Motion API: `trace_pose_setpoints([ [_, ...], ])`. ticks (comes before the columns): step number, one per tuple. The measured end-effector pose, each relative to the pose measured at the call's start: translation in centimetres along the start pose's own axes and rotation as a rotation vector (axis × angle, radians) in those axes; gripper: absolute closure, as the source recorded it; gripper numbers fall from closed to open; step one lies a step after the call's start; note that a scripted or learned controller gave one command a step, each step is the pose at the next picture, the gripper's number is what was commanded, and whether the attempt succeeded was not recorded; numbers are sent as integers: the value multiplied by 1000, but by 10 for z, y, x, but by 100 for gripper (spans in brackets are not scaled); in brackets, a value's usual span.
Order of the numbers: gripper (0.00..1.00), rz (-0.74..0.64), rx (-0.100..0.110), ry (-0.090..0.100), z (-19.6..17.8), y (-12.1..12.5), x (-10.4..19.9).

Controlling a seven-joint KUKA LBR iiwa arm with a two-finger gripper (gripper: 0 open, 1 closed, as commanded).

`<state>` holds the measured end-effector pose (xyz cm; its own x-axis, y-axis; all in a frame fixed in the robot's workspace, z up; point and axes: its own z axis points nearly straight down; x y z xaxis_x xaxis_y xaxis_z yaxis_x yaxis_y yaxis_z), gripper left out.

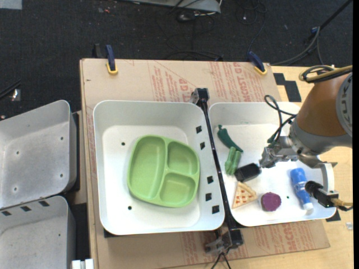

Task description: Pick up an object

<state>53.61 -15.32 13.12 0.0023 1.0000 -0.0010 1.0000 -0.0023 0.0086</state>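
My gripper (268, 156) hangs low over the right bin (247, 116), and around it things are crowded. Touching it on the camera-left sits a black block (247, 172); just beyond that block stand the green pieces (231, 153), close against the divider (216, 156) between the bins. Below the block lie the pizza slice (243, 196) and the purple ball (271, 201), near each other. Right of the block, a blue bottle (300, 185) blocks the way beside the bin's wall. Above the block, the bin's far floor lies bare. In the left bin a green divided plate (164, 171) takes the middle; bare floor rings it.
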Motion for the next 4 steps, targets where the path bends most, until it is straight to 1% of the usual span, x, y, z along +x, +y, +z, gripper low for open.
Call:
trace_pose_setpoints([
  [1,100,-4,3,-1,-63,-1,1],
  [2,100,-5,2,-1,-117,1,1],
  [3,100,-11,7,3,-123,1,59],
  [4,100,-10,10,3,-113,13,116],
])
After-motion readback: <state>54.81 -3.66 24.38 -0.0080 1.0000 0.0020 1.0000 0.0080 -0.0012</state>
